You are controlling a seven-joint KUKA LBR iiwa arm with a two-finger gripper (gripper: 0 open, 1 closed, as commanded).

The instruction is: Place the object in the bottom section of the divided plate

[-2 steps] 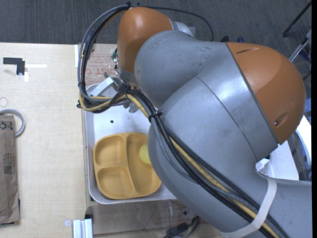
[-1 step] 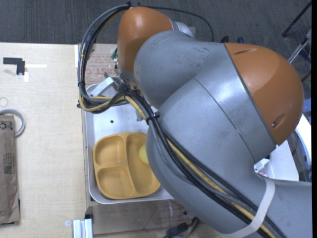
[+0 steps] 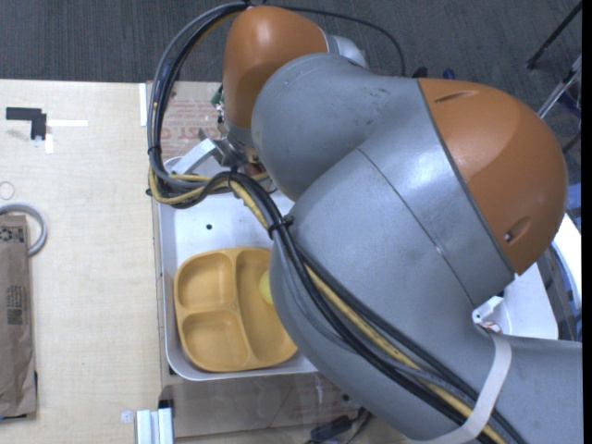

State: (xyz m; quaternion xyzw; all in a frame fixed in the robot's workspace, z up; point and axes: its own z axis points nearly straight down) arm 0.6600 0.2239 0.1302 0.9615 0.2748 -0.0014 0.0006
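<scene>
— So, where is the divided plate (image 3: 227,308)?

— At about 7 o'clock from the middle of the view, lying flat in the left white bin (image 3: 188,231), toward the bin's 6 o'clock end. It is yellow, with two small sections on its 9 o'clock side and one longer section on its 3 o'clock side.

— And the object?

— A small yellow-green patch (image 3: 265,290) shows at the plate's 3 o'clock edge, in the longer section. The grey arm (image 3: 388,248) covers most of it, so I cannot tell its shape, or whether it is resting on the plate or raised above it.

— Is the claw spread, pressed together, or pinching something?

— I cannot tell. The arm's bulk comes in from 3 o'clock and lies across that part of the bin. Its orange band (image 3: 268,40) sits at 12 o'clock, and a bundle of black and yellow cables (image 3: 199,185) loops from there down along the arm.

— Anything else on the bench?

— The pale wooden bench top (image 3: 88,211) runs out to 9 o'clock. A brown paper bag (image 3: 14,313) lies at its far 9 o'clock edge, and a small black bracket (image 3: 26,117) sits toward 10 o'clock. A board with red print (image 3: 185,111) lies just beyond the bin's 12 o'clock end.
</scene>
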